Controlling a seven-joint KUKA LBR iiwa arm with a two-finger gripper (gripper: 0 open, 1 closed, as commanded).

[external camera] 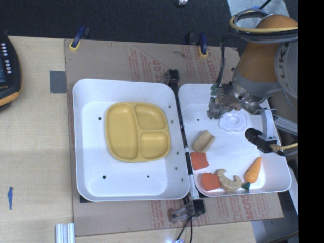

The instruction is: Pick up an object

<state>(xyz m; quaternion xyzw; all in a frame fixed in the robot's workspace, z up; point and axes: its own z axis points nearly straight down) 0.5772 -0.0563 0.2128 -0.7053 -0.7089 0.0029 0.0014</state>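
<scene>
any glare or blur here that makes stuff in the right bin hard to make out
Camera view: the white right bin is bright enough that a clear item beside the end effector nearly washes out; the carrot and red block read crisp; the orange band, nearest the lens, looks soft.

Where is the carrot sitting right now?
In the camera view, the carrot lies tilted in the right-hand bin, near its lower right corner. It is just right of the beige curved piece.
</scene>
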